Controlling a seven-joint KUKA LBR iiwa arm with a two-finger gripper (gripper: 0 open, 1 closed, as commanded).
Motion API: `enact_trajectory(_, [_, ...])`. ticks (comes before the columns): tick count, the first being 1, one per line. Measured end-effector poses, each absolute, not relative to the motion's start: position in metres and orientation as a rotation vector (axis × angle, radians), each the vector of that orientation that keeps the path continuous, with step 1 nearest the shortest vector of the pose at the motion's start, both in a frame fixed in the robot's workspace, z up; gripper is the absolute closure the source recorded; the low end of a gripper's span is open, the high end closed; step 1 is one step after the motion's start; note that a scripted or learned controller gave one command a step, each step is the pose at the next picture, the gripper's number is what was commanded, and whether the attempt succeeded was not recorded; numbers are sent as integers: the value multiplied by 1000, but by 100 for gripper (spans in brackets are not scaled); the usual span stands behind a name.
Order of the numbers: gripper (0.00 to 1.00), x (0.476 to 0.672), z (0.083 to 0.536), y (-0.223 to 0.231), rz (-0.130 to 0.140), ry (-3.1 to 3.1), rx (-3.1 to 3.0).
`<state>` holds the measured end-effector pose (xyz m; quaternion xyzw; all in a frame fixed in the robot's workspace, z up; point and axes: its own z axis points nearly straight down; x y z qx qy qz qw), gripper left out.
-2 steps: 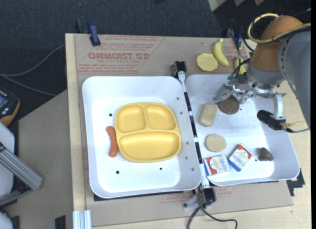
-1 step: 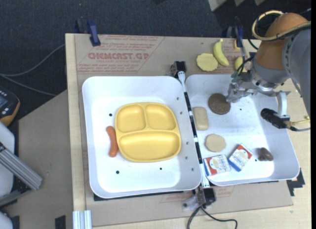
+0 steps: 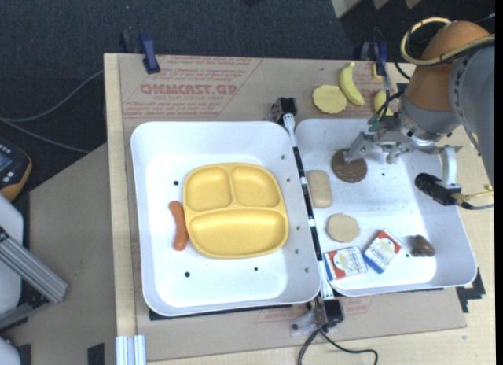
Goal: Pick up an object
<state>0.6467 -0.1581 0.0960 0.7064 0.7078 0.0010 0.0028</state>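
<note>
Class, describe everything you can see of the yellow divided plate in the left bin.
The yellow plastic-looking divided plate has rounded corners and three compartments: two small ones at the far side, one wide one nearer the camera. It lies flat near the middle of the left white bin. An orange-red toy sausage lies right beside its left edge.
</note>
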Motion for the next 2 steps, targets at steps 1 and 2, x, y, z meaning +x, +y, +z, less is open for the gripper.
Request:
enact_trajectory(1, [0,648,84,-109,0,2229,2219])
enact_trajectory(2, [100,648,96,-112,2,2223,2219])
